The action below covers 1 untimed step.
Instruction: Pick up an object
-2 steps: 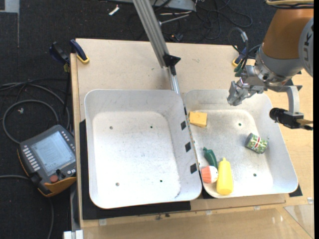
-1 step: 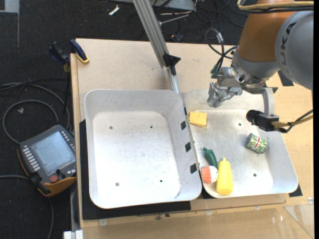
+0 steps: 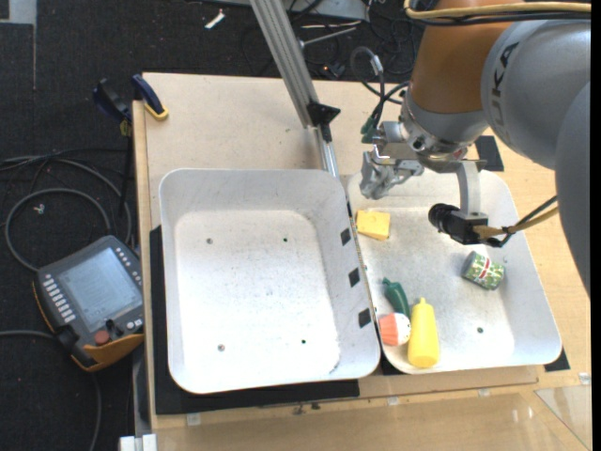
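Observation:
My gripper hangs over the far left corner of the right bin, just above and behind a yellow cheese-like wedge. Nothing shows between its fingers. A green and white can lies on its side toward the bin's right. Near the front left of that bin lie a green object, a red and white ball-like piece and a yellow bottle, close together.
The left bin sits beside the right one, their rims meeting along a line of black clips. A metal pole slants up from behind the bins. A teach pendant lies on the floor at left.

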Tool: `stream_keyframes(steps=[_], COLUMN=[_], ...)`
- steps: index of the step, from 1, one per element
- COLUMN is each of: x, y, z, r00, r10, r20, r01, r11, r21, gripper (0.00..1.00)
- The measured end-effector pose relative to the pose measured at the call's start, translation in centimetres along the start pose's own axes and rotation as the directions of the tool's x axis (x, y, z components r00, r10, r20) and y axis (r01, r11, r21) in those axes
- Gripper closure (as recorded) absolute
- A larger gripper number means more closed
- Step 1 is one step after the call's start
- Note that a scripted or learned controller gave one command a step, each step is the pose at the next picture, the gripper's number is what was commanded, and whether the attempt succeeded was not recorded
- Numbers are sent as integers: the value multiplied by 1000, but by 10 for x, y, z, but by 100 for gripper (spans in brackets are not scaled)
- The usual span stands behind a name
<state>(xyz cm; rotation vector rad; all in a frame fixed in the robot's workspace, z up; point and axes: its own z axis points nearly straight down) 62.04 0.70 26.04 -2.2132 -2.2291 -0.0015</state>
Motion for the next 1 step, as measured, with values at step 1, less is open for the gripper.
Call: stream_keyframes(steps=[1], x=[57], y=[2], z=[-2], r00=[1000], r10=[-1], r20=[-1], r01=[1], r11=[1000], r21=[-1], gripper=[100])
